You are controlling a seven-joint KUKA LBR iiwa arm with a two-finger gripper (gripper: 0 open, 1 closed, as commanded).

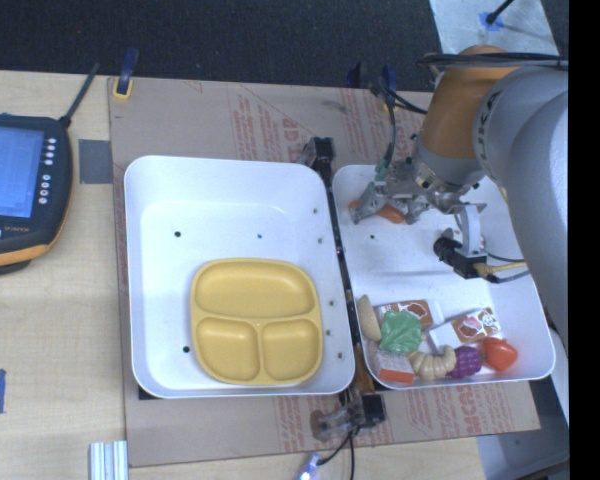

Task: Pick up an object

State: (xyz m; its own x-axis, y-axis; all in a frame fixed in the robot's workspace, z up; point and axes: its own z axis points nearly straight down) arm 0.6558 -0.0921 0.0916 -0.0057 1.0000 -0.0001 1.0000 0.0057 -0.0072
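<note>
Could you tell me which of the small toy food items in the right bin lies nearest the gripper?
The orange piece at the far end of the right bin, right beside the gripper. The other toys, such as the green one, are clustered at the near end.

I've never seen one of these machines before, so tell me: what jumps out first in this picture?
Probably the big grey arm with its orange band, reaching in from the right over the far end of the right bin. Next, the yellow divided tray lying alone in the left bin. Then the heap of colourful toy foods crowded into the right bin's near corner.
</note>
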